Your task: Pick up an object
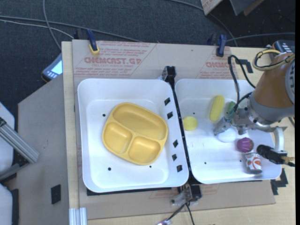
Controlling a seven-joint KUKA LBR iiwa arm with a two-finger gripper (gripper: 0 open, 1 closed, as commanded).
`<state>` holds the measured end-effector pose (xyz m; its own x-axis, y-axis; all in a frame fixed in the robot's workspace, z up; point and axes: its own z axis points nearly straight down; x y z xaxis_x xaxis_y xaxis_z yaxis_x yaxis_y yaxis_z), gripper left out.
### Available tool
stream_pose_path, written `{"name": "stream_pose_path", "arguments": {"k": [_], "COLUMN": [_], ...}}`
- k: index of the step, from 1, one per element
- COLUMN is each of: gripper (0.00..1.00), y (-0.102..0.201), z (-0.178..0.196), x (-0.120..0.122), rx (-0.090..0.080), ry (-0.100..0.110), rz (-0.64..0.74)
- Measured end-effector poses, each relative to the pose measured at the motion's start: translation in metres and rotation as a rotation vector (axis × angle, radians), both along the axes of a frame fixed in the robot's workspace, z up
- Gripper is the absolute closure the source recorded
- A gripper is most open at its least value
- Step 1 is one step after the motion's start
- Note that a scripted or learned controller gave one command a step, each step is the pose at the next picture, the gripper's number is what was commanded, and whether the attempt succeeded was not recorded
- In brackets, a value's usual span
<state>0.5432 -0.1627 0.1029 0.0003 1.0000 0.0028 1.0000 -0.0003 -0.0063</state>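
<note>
Arm's gripper point(227, 125) is low in the right bin point(206, 170) between the corn point(216, 108) and purple ball point(244, 145) (can't tell the pincer's state), so I'd center on one item before closing, not clip two.

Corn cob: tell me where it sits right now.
The corn cob lies in the right bin, toward its far side, with the small yellow ball to its left and the pincer just below it.

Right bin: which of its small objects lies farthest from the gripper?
The round yellow ball, alone near the divider; the corn cob, purple ball and orange-and-white can lie nearer the gripper.
</note>
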Motion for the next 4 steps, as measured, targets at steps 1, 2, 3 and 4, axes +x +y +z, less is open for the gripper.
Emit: {"name": "stream_pose_path", "arguments": {"k": [1,2,3,4], "gripper": [0.00,1.00,1.00,1.00], "y": [0.001,0.001,0.003,0.013], "z": [-0.019,-0.007,0.046,0.098], "x": [0.000,0.001,0.013,0.017], "rx": [0.000,-0.001,-0.004,-0.004], "ry": [-0.002,-0.006,-0.012,-0.012], "rz": [0.001,0.000,0.002,0.003]}}
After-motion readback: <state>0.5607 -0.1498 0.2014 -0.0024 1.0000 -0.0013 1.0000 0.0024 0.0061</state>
